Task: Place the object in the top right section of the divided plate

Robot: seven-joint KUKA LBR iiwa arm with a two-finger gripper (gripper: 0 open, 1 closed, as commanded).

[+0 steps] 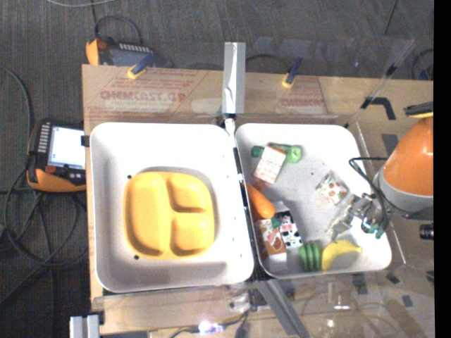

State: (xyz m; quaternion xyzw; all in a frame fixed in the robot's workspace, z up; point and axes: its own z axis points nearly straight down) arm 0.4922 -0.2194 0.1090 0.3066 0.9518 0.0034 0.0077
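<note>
In the camera view you see two white bins side by side on the surface (99, 104). The left bin (106, 153) carries the yellow divided plate (169, 213), which lies flat near the middle of that bin. The plate has one large section on its left and two smaller ones on its right, one above the other, and all three show bare yellow.

Take the plate as your landmark. Everything loose lies to the right of it, in the right bin (310, 136). Closest to the plate is the orange carrot (261, 201), lying at a slant just past the wall between the bins. Above the carrot sits a small patterned box (269, 165), touching a green toy (290, 152). Below the carrot is a printed carton (276, 234). Further right and lower lie a green piece (310, 254) and a yellow banana (340, 253), side by side and touching. A small clear packet (331, 187) lies well to the right, level with the plate's upper half.

The tool (363, 217) hangs over the right side of the right bin, between the packet and the banana, well apart from the plate. You cannot tell how far its fingers are spread, and you can make out nothing held between them
</note>
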